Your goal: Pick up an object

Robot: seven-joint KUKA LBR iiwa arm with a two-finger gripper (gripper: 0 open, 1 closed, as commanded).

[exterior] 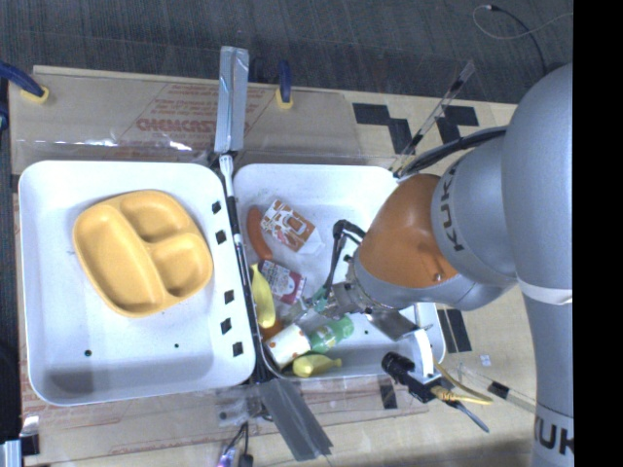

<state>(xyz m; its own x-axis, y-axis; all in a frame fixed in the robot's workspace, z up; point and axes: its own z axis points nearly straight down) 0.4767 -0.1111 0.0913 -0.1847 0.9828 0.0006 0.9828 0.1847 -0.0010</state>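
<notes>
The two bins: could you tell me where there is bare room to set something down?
Left bin: bare floor below and left of the yellow tray. Right bin: a bare strip along its top wall; crowded lower left around the gripper.

Dark ribbed floor (321,17) borders the pale wooden bench (321,115).

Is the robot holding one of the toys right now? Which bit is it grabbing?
I can't tell. The gripper is low in the right bin, among the green bottle and packets, but no grasp is visible.
</notes>
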